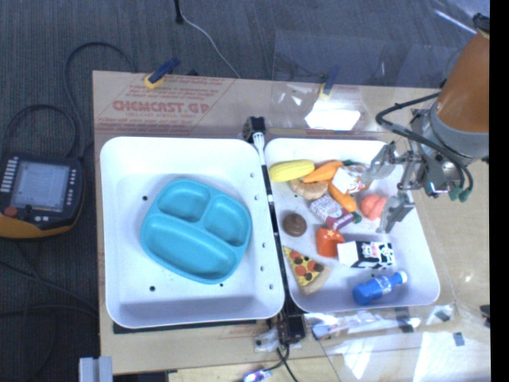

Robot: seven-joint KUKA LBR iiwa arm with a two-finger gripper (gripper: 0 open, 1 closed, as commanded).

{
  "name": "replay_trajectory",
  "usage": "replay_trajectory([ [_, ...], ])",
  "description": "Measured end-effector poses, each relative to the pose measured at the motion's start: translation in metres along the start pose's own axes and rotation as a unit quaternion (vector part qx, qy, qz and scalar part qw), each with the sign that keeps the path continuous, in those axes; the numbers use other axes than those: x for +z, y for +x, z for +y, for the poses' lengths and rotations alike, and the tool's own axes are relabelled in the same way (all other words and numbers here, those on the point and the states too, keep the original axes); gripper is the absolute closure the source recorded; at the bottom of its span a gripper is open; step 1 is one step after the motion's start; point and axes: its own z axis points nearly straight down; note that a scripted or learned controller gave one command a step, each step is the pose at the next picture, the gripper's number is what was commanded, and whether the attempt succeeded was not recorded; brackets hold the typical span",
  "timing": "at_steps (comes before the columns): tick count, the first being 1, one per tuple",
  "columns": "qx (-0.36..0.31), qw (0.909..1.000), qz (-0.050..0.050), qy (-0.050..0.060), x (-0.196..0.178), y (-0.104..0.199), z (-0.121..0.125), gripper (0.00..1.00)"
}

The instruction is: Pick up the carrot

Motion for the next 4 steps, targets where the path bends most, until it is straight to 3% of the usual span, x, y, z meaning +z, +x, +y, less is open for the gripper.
replay_trajectory([
  [1,-0.003,1.0,0.007,-0.001,0.125,-0.021,0.007,0.0],
  [2,0.082,0.9966,-0.005,-0.002,0.193,-0.062,-0.036,0.0],
  [3,0.081,0.9967,-0.007,0.001,0.182,-0.064,-0.035,1.0],
  [4,0.069,0.9976,-0.008,-0.001,0.057,-0.075,0.015,1.0],
])
